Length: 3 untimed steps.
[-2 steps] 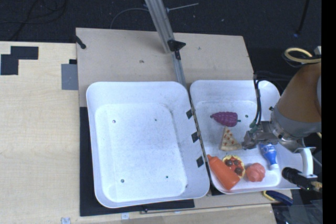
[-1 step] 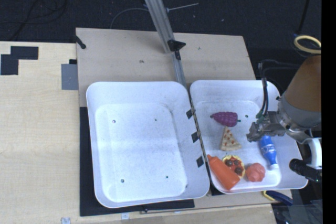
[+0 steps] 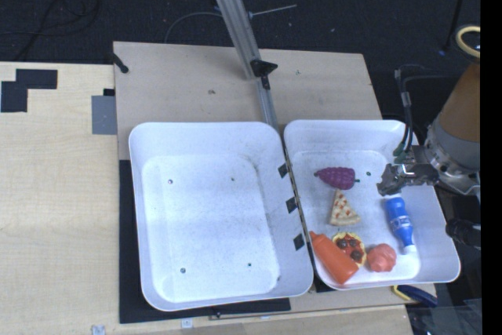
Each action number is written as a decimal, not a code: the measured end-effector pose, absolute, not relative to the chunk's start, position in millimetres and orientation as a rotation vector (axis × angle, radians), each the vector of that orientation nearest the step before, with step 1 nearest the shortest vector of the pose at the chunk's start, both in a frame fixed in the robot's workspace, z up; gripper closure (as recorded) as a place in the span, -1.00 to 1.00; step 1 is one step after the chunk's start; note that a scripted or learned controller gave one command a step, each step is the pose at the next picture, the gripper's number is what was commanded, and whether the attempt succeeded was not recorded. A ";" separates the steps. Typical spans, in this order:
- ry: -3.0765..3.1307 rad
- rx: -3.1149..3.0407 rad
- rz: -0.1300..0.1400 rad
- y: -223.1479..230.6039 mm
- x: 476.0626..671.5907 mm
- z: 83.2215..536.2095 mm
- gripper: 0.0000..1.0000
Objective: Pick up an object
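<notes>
On the bench, the left bin (image 3: 157, 145) sits beside the right bin (image 3: 369, 133), which holds an orange carrot (image 3: 332, 263), a pizza slice (image 3: 342, 209), a purple grape bunch (image 3: 336, 176), a red ball (image 3: 381, 257) and a blue bottle (image 3: 399, 222). Just above the bottle hangs the gripper (image 3: 390, 183); whether it is spread or pressed together, I cannot tell.

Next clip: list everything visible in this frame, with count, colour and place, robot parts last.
Shallow plastic bins: 2, white, side by side on bench.
Grape bunch toy: 1, purple, right bin, upper middle.
Pizza slice toy: 1, yellow-red, right bin centre.
Bottle: 1, blue with white cap, right bin, right side.
Carrot-shaped toy: 1, orange, right bin front.
Round toy: 1, pinkish-red, right bin front.
Metal rail: 1, grey, behind bins.
Gripper: 1, dark, over right bin above bottle.
</notes>
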<state>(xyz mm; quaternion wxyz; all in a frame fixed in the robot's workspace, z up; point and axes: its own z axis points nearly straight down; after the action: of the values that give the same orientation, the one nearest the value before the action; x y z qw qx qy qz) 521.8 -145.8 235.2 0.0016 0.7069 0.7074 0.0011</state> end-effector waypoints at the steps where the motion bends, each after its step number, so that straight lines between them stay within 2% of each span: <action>1: 2.219 2.220 0.003 -151.1 522.9 277.9 1.00; 2: 2.226 2.220 -0.001 -104.0 543.1 258.8 1.00; 3: 2.225 2.219 0.000 -62.5 560.0 259.8 1.00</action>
<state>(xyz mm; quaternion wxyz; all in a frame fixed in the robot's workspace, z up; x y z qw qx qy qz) 560.0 -62.5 259.8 -0.0005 0.7062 0.7080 -0.0001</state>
